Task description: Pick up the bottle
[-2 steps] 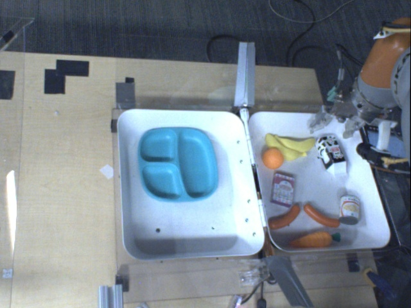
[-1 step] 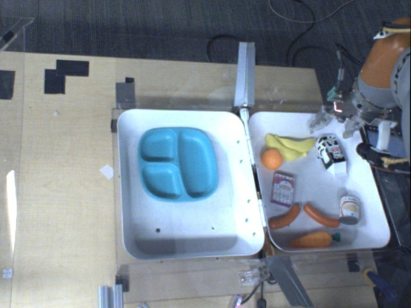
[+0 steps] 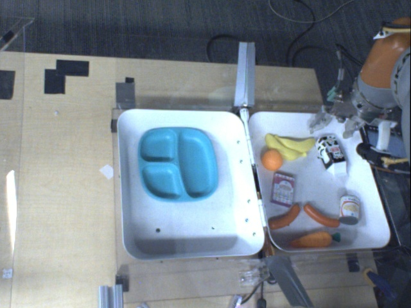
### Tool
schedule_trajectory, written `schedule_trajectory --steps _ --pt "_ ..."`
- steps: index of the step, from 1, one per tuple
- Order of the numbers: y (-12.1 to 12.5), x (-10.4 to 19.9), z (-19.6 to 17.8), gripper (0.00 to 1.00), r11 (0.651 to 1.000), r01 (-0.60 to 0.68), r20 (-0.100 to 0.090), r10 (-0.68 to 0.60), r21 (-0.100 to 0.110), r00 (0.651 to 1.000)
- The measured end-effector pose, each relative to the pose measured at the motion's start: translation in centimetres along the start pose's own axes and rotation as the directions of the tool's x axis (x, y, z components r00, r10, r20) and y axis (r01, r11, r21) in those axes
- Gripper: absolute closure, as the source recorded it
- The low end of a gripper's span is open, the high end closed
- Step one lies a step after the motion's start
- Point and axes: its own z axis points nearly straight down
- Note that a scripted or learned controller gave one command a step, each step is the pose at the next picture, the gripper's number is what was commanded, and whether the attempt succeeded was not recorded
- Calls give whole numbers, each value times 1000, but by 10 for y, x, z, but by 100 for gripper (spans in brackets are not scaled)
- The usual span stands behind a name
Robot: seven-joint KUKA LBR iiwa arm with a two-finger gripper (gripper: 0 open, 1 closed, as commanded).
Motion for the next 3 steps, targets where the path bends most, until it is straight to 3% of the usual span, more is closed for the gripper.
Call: schedule_trajectory --steps 2,3 --pt "1 -2 22 0 998 -67 0 67 1 998" --pt "-43 -11 -122 0 967 -255 0 255 -1 967"
